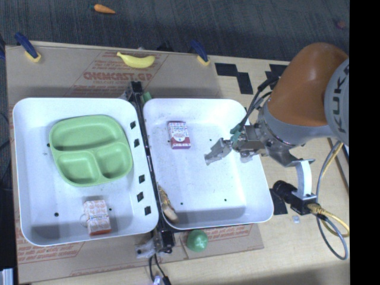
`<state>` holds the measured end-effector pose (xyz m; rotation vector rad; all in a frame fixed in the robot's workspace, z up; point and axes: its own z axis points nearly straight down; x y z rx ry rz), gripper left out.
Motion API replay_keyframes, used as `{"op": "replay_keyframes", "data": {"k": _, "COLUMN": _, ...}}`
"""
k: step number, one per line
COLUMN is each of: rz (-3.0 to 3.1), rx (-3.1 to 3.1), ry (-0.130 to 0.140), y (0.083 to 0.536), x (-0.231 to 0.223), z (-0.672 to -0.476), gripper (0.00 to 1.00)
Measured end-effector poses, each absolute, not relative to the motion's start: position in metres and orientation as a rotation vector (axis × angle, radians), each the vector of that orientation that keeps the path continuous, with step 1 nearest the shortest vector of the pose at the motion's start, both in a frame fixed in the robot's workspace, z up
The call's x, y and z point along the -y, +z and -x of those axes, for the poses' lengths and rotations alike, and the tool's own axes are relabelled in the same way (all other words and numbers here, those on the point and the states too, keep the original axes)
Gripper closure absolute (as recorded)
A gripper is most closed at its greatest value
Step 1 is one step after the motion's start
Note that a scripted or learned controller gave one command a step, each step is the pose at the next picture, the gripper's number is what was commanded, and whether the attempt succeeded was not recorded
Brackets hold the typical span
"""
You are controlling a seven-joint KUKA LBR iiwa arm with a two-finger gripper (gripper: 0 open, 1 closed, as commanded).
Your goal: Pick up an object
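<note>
A small red and white packet (179, 134) lies flat in the upper left part of the right bin (237, 212). My gripper (215, 154) hangs over the middle of that bin, to the right of the packet and a little below it, with a gap between them. Nothing shows between its fingers. A second red and white packet (97, 217) rests near the front of the left bin (24, 177), below a green divided tray (91, 149).
A yellow banana (136, 59) lies on the cardboard behind the bins. A green ball (198, 240) sits in front of the right bin. A small tan object (167, 206) lies at the right bin's front left corner. Black cables trail at the right.
</note>
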<state>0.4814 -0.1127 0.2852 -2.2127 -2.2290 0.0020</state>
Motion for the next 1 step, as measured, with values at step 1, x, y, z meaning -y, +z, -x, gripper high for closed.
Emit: {"op": "replay_keyframes", "data": {"k": 1, "rz": 2.211, "rx": 2.23, "ry": 0.003, "y": 0.2586, "x": 0.0541, "z": -0.4768, "gripper": 0.0}}
